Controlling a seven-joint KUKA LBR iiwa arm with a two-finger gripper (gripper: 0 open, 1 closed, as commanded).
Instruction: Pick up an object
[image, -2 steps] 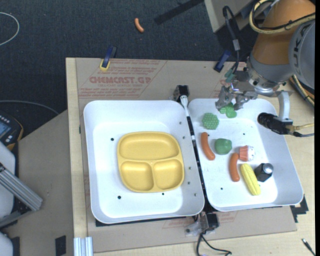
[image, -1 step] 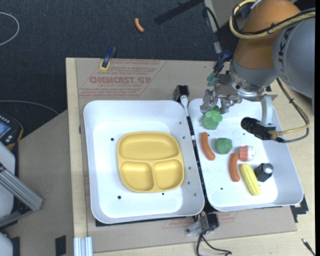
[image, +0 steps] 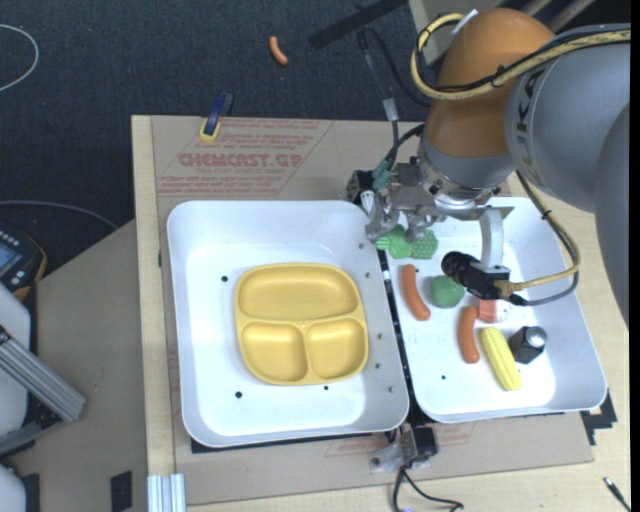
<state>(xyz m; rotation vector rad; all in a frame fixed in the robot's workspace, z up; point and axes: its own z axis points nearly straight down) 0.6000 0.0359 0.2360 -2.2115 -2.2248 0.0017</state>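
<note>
One fixed overhead camera looks down aslant on both white bins (image: 190, 300).

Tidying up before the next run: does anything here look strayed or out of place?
Yes. A small orange piece lies on the dark floor beyond the bench, away from both bins. It resembles the orange sausages in the right bin, so it looks strayed. The yellow tray sits flat in the left bin.

At the frame's centre-left a yellow divided plate (image: 299, 323) lies in the left bin (image: 190, 300), while the gripper (image: 400, 225) hangs over green toy food (image: 408, 243) at the right bin's (image: 570, 330) upper-left corner, beside two sausages (image: 414, 291).
</note>
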